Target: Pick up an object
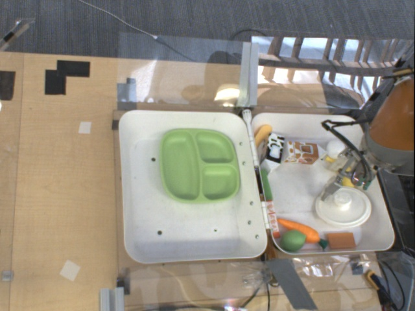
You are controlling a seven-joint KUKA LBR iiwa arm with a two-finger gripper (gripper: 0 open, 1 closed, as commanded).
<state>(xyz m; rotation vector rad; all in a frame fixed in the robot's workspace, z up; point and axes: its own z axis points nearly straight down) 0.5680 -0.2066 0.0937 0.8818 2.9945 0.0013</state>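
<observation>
The gripper (348, 177) is hanging low in the right bin (295, 186), just over the white round lid (343, 207) — how wide it is set, I cannot tell. A carrot (299, 227) and green fruit (293, 240) are lying near the front wall — a green divided plate (198, 164) is sitting in the left bin (142, 232).

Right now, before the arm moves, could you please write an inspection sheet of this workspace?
Surface: wooden bench bearing two shallow white bins.
Job's things: right bin holds round white lid, orange carrot, green ball, brown block, yellow banana.
Clutter: green divided plate in left bin.
Grippers: two-finger gripper low above the lid; nothing seen between fingers.
Cables: thin cable across the floor.
Surroundings: grey carpet.
</observation>
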